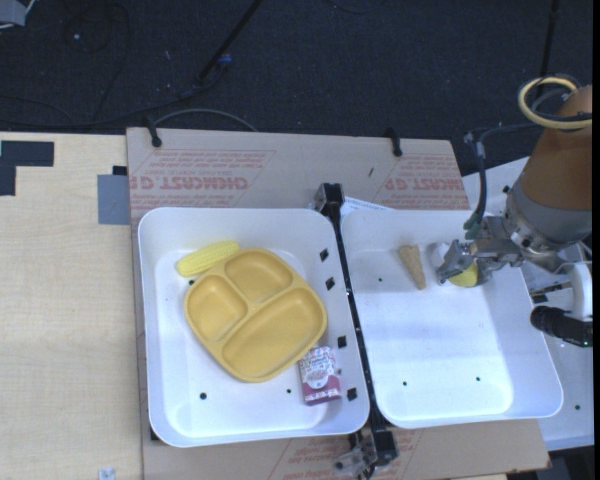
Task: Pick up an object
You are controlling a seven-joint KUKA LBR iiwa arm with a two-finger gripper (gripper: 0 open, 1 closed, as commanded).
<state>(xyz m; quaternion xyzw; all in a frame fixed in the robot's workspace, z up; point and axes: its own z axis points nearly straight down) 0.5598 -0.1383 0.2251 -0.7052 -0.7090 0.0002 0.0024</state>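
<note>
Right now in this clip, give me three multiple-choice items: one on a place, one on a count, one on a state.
1. Where is the yellow divided tray?
A. left bin
B. right bin
C. on the cardboard

2. How many compartments does the tray have?
A. two
B. three
C. five

3. How does the ice cream cone sit?
A. upright
B. lying flat
C. on the tray

Answers: 1 A, it rests in the left bin. 2 B, ridges split it into three. 3 B, it lies on the right bin floor beside the end effector.

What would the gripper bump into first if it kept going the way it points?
Probably the small yellow thing right at the gripper tips, low in the right bin. Further left along that line lies a tan cone. Depth is hard to judge from above.
</note>
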